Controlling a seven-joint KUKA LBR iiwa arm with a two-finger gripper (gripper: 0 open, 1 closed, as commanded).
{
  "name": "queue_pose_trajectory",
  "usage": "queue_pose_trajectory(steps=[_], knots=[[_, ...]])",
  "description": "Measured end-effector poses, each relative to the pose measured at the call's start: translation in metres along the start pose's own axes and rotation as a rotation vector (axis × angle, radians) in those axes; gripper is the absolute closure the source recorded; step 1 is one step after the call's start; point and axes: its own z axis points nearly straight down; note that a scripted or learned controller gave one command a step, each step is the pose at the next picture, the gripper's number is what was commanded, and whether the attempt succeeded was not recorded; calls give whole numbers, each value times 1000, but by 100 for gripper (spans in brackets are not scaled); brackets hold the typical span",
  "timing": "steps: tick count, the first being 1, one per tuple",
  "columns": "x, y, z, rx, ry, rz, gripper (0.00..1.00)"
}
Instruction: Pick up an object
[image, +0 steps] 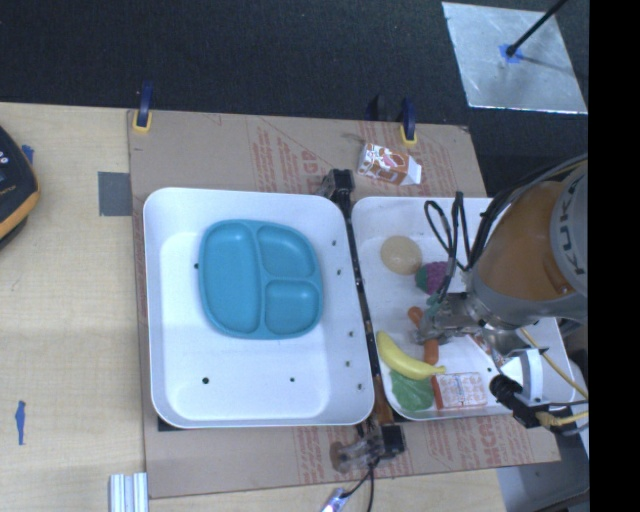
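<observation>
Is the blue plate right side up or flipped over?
Right side up: the blue plate lies flat in the left bin, its three hollow sections facing up.

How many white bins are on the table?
2. The left bin holds a blue plate. The right bin holds toy food like a banana, and the robot arm covers part of it.

Pale wooden bench under brown cardboard sheet; dark carpeted floor beyond; grey floor patch
</observation>
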Motion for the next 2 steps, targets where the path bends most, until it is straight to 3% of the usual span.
queue_pose_trajectory(steps=[1,2], knots=[[70,63,-92,-5,2,5,100],[135,68,-118,-3,3,5,100]])
